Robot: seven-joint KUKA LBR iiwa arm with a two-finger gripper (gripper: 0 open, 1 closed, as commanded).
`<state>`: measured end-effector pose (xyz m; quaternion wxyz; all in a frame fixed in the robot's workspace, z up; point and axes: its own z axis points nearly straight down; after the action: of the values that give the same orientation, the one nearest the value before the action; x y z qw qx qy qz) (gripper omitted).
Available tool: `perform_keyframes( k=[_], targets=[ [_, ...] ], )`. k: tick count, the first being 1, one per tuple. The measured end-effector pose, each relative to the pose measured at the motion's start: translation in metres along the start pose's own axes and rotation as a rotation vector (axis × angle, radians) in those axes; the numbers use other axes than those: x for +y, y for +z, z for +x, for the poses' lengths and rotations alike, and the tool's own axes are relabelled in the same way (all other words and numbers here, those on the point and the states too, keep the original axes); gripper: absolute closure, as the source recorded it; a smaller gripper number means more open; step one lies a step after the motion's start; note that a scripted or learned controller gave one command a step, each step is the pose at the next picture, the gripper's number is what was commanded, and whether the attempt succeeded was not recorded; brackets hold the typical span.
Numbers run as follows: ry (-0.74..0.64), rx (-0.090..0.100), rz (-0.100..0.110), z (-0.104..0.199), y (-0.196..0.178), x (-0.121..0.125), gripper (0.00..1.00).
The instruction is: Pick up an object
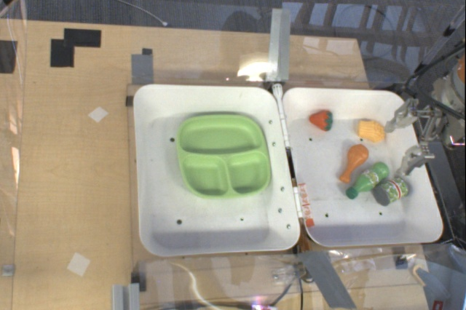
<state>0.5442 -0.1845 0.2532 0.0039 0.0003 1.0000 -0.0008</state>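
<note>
The right bin (364, 228) holds several toy items: a red strawberry (320, 120), a yellow corn piece (371, 130), an orange drumstick (354, 161), a green bottle (368, 180) and a small can with a green label (391, 191). My gripper (405, 140) hovers at the bin's right edge, open, with one fingertip (399, 118) just right of the corn and the other above the can. Nothing lies between the fingers.
The left bin (153, 214) holds a green divided plate (222, 156). A metal divider (279, 54) stands between the bins at the back. Black tape marks (73, 45) lie on the wooden bench at the far left.
</note>
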Motion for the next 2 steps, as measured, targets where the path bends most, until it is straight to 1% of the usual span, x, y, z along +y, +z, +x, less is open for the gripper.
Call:
perform_keyframes(
  k=[1,2],
  targets=[
    [0.409,-0.002,0.0,-0.068,0.161,0.022,0.0],
    [0.402,-0.012,0.0,-0.072,0.147,0.023,1.0]
  ],
)
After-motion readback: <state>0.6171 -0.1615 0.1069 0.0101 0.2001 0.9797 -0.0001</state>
